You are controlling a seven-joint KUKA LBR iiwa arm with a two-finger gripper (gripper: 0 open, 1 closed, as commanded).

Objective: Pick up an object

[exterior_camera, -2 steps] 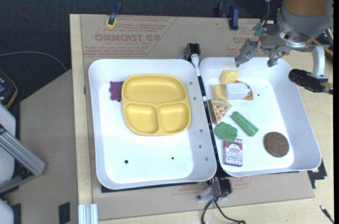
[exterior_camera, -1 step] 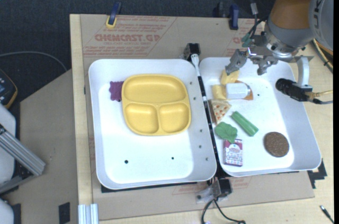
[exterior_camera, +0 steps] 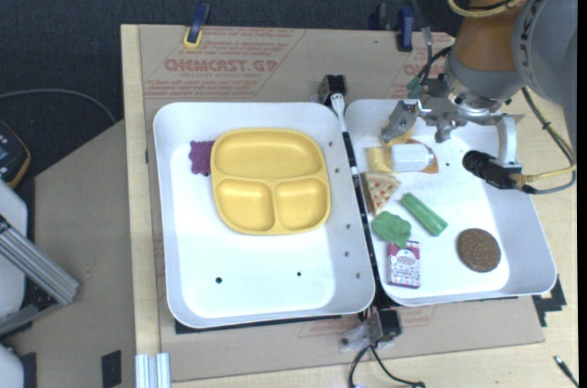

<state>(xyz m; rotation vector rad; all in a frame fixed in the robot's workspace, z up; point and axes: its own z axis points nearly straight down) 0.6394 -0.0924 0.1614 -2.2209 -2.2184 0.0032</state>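
Up at the frame's top, red print on the brown surface (exterior_camera: 275,56) reads "CHEMCAST GP". Right of centre, the gripper (exterior_camera: 417,122) hangs over the right bin (exterior_camera: 527,235), above a white block (exterior_camera: 412,159); whether it is open I cannot tell. A red packet (exterior_camera: 404,264) carries unreadable print.

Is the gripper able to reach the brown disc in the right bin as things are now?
Probably yes. The brown disc lies flat and alone near the front of the right bin, nothing on top of it. The gripper is over the bin's back part, and the green block lies off to the side.
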